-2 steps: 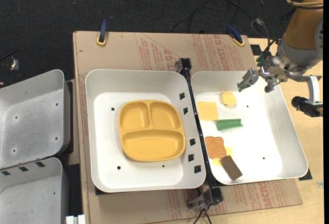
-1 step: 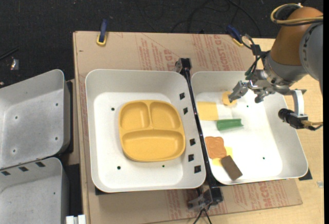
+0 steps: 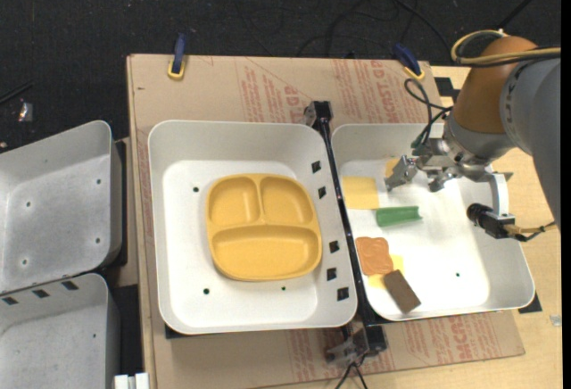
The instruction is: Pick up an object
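Note:
My gripper (image 3: 412, 171) hangs low over the back part of the right bin (image 3: 500, 276), with the grey arm and its orange band (image 3: 486, 97) coming in from the right. A small yellow piece (image 3: 393, 166) shows right at the gripper's left side; whether it is held I cannot tell. A pale yellow flat square (image 3: 360, 193) lies just left of the gripper. A green cylinder (image 3: 397, 216) lies in front of it. Nearer the front sit an orange slab (image 3: 373, 254) and a brown bar (image 3: 402, 291) on a yellow bit.
The left bin (image 3: 174, 289) holds a yellow divided plate (image 3: 264, 227). A black divider (image 3: 337, 218) runs between the two bins. Cables trail off the wrist to the bin's right rim. Grey metal trays (image 3: 53, 200) lie left of the bench.

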Robot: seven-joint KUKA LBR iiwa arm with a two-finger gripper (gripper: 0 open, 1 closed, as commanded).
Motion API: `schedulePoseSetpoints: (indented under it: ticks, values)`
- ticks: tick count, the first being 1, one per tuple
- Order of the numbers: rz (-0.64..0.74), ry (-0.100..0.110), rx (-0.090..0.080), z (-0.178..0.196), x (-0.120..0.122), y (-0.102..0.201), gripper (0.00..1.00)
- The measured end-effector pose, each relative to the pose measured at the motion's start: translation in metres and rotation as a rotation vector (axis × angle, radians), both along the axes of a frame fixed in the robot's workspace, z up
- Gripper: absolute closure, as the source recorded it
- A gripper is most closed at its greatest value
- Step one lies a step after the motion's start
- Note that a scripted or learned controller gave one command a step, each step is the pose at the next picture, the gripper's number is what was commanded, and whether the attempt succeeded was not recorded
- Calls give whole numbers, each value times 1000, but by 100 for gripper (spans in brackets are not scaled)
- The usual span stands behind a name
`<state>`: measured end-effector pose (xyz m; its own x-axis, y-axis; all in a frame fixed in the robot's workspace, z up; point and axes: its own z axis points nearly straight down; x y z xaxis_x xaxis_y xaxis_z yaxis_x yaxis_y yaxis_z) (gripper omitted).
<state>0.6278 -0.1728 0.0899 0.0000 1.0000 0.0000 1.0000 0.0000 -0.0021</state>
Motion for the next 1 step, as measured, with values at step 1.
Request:
schedulePoseSetpoints:
  ticks: [1]
  values:
    - [1,-5,-1,13,1,0,100]
